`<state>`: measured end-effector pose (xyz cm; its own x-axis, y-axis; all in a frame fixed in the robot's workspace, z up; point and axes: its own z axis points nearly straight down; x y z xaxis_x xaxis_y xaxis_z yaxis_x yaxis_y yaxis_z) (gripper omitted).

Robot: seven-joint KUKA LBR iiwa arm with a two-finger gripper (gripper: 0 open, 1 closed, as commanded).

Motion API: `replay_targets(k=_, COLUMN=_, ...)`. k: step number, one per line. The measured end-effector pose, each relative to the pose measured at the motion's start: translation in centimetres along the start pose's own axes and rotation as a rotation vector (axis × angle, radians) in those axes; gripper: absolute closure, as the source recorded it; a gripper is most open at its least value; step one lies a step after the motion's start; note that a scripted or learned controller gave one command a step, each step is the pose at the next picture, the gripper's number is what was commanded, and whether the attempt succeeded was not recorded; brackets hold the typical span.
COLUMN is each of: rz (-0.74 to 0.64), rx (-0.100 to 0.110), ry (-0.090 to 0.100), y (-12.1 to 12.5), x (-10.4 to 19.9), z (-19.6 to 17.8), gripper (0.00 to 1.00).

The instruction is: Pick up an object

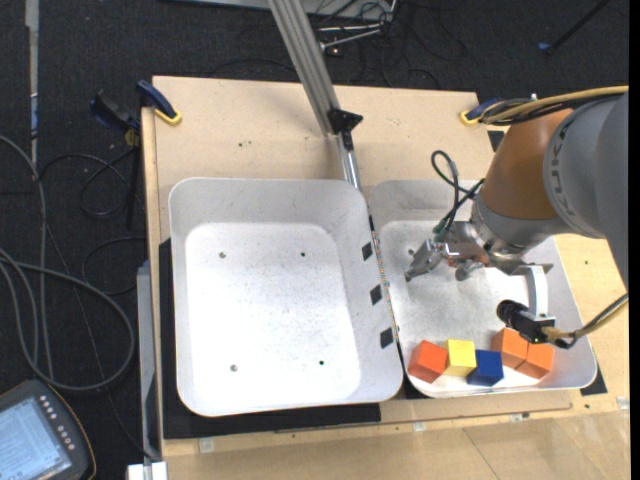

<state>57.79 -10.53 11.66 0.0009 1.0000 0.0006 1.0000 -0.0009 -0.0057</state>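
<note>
From where I stand, the left bin (265, 298) sits with its speckled white floor bare, and nothing there offers itself for picking. Past the divide where the two rims meet, the right bin (420, 233) holds everything that matters: along its near edge runs a little huddle of blocks, an orange block (429, 360) first, then a yellow block (461, 354) touching it, a blue block (487, 368) tucked just in front of the yellow, and a second orange block (526, 352) at the far right of the row, close against the bin's rounded corner. Above them, over the middle of that bin's floor, hangs the gripper (425, 261), well apart from the blocks; at this slant I cannot tell how it is set, and I see nothing caught in it. The grey arm (560, 173) with its orange band reaches in from the right behind it. I would judge the blocks to be light, rigid little cubes, wood or hard plastic, smooth-faced and not at all fragile, so a firm pinch across two opposite flat faces should serve. The trouble is the crowding: the leftmost orange one looks the easiest, since its left face stands free, whereas the yellow and blue are hemmed in by neighbours and the right-hand orange crowds the wall.
</note>
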Motion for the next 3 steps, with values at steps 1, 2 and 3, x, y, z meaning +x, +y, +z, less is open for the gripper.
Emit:
replay_targets(k=1, rz=0.000, rx=-0.003, ry=0.000, y=0.0, x=0.0, z=2.3, gripper=0.00)
replay_targets(k=2, rz=0.001, rx=-0.007, ry=-0.001, y=0.1, x=0.0, z=1.1, gripper=1.00)
replay_targets(k=3, rz=0.000, rx=-0.011, ry=-0.002, y=0.2, x=-0.5, z=-3.2, gripper=1.00)
